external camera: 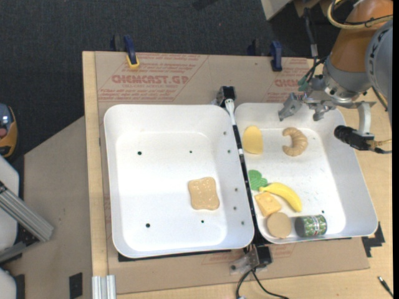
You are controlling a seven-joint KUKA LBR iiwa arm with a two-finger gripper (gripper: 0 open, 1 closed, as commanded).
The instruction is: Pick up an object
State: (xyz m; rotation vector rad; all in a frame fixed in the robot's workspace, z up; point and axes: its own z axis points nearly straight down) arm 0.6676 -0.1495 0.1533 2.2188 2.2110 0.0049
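Dark carpet floor, plywood bench clamped at the back, two shallow white bins side by side. The two-finger gripper hangs over the right bin at its 12 o'clock rim, fingers spread, nothing between them. Likely target: the tan curved croissant-shaped toy, just below the gripper, at the bin's 1 o'clock. Its long axis runs roughly 12 to 6, ends curling toward 9. Pale yellow rounded block sits near at its 9 o'clock. Yellow banana, green leafy piece, orange wedge, tan round disc and small dark can cluster at 6 o'clock. Left bin holds a beige toast slice. Risk: the curved shape may slip out if the fingers close across the arc; the near rim may block the descent.
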